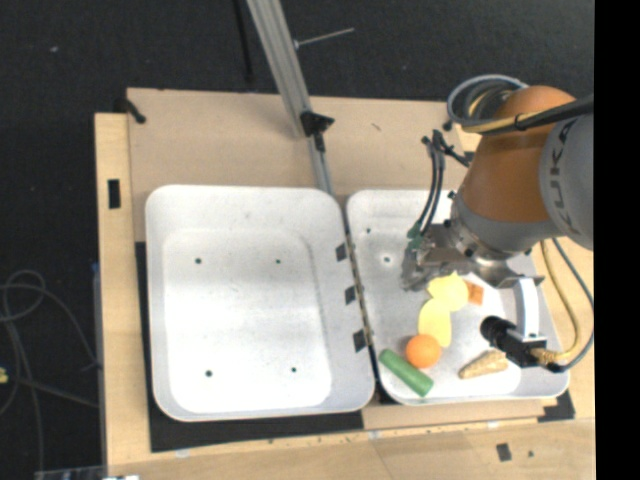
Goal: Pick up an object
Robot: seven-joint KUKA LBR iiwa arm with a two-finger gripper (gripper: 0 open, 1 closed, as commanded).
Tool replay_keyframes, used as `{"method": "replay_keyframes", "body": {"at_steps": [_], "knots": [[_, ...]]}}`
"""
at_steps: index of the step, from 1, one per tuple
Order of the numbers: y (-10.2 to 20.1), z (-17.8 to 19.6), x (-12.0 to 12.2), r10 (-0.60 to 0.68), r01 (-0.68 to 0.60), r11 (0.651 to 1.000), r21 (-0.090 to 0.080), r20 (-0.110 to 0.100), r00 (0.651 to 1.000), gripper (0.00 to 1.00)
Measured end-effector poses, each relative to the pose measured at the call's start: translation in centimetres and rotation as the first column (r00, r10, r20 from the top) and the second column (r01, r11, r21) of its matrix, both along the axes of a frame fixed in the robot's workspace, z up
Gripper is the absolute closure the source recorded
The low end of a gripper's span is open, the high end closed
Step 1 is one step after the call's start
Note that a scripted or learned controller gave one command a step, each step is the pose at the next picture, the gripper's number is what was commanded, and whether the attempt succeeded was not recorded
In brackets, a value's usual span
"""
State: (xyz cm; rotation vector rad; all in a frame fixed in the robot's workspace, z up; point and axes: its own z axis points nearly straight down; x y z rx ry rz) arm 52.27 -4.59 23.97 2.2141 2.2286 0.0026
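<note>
Just below the gripper, whose grasp I cannot tell, the yellow pieces look light, smooth, perhaps slippery; pinch across their edges.

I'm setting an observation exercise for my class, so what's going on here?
A grey robot arm with an orange band reaches into the right white bin, its end effector low beside a pale yellow rounded piece. Nearby lie an orange ball, a green stick and a tan cone-shaped piece. Nothing visibly lifted.
</note>
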Motion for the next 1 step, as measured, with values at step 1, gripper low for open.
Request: {"method": "replay_keyframes", "body": {"at_steps": [1], "knots": [[5.56,-0.49,0.07,0.001,-0.001,1.0,0.001,-0.003,1.0,1.0]]}}
